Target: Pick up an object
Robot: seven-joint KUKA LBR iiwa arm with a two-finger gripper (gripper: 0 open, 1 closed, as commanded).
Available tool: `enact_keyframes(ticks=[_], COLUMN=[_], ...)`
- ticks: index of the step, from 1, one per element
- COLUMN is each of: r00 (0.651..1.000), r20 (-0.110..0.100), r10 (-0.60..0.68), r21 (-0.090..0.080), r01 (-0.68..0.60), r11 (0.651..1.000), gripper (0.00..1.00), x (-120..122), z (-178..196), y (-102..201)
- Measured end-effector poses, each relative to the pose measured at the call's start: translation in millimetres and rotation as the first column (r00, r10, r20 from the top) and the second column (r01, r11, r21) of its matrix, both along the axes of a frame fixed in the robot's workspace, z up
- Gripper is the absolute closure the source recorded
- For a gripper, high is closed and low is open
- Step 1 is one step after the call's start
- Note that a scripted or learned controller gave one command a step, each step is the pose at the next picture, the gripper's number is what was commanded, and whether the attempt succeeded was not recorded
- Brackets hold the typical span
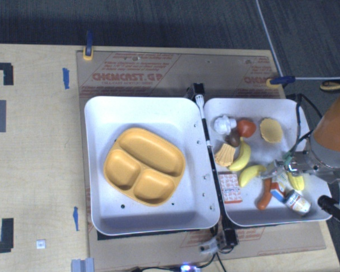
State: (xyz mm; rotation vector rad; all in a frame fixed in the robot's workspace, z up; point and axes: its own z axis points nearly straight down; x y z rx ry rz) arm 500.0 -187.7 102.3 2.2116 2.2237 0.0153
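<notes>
The pincer [284, 168] sits low in the right bin [255, 217], among a crowd of small toy foods, and whether it is apart or together I cannot tell, since the arm's wrist [320, 160] covers most of it. The likeliest thing to take is the small yellow banana [249, 174] just to the pincer's left, near enough that it may be touching, though that cannot be made out. It looks like light, stiff plastic with a smooth skin, so it may slip; a hold across the narrow middle of its curve, rather than at a tapering end, seems safest. A larger banana [240, 155] lies just above it, beside a yellow ridged piece [226, 153]; a red sausage [264, 197] and a small bottle [297, 202] lie just below the pincer (close neighbours that could be nudged). The left bin [96, 169] holds a yellow divided tray [144, 166], well apart.
</notes>
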Motion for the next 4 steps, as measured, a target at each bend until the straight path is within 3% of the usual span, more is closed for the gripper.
enact_keyframes(ticks=[1,2,3,4], r00=[1.000,1.000,1.000,1.000], r20=[0.002,0.002,0.019,0.010], r10=[-0.002,-0.006,-0.008,-0.008], r21=[-0.003,-0.008,-0.013,-0.009], r01=[0.002,0.006,0.008,0.008], r11=[1.000,1.000,1.000,1.000], gripper=[1.00,1.00,1.00,0.00], x=[0.4,36.1,98.5,95.5], z=[9.2,-0.6,-4.1,-9.4], y=[-1.1,47.4,86.6,88.2])
